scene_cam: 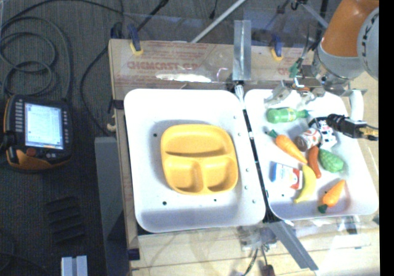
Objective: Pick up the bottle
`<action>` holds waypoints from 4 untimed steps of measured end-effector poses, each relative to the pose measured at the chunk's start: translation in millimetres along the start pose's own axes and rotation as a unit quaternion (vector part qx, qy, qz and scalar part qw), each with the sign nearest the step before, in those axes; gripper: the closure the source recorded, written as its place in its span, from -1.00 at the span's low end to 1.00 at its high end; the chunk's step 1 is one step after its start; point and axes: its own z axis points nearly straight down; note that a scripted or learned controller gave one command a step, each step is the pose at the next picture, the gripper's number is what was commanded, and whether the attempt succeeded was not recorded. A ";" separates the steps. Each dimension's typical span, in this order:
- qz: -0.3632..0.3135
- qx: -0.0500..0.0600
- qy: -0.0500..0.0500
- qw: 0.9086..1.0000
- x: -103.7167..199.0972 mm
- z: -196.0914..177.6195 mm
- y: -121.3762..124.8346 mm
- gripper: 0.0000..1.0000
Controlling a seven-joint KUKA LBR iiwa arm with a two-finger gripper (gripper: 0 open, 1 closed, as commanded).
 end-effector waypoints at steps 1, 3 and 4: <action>-0.021 -0.001 -0.003 1.000 -37.0 112.5 28.4 -1.00; 0.005 -0.007 -0.004 1.000 -48.9 122.1 -63.5 -1.00; -0.070 -0.012 -0.009 0.997 -6.4 120.6 -86.8 -1.00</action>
